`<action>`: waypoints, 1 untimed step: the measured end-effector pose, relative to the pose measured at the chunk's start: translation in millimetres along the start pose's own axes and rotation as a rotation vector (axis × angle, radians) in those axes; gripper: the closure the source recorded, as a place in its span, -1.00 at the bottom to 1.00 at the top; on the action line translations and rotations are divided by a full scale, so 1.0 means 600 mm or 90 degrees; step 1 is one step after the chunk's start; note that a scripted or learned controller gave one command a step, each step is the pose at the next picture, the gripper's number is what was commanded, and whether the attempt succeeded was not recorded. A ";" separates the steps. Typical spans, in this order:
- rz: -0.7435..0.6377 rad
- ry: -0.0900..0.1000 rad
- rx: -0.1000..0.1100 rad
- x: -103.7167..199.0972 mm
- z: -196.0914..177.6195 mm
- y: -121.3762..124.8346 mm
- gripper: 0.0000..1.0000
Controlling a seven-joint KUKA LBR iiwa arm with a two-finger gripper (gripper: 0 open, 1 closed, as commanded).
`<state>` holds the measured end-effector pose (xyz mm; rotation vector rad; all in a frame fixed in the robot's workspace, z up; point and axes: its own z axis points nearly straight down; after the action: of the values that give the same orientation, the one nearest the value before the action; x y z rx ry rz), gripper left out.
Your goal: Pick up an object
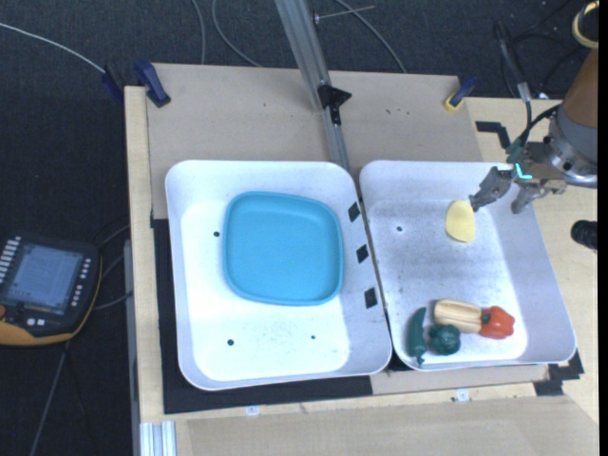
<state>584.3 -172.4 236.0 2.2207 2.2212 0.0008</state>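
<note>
Basically hovering spread open and empty, two-finger gripper, with pale yellow rounded lump just off at eight o'clock.

A robotics lab: loose black cables at twelve o'clock, a grey-screened teach pendant at nine.

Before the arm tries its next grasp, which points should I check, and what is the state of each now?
1. Gripper holds nothing: ok, no object between its fingers.
2. Fingers spread for a grasp: ok, they stand apart.
3. Nearest target free: ok, yellow object lies alone in the right bin.
4. Gripper over that target: not ok, it hangs up and to the right.
5. Other items away from the path: ok, toy vegetables lie at the bin's near edge.
6. Gripper height above the bin: cannot tell.
</note>
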 end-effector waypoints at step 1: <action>0.000 0.000 0.000 0.000 0.000 0.000 -1.00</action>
<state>584.3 -172.4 236.0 2.2208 2.2212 0.0007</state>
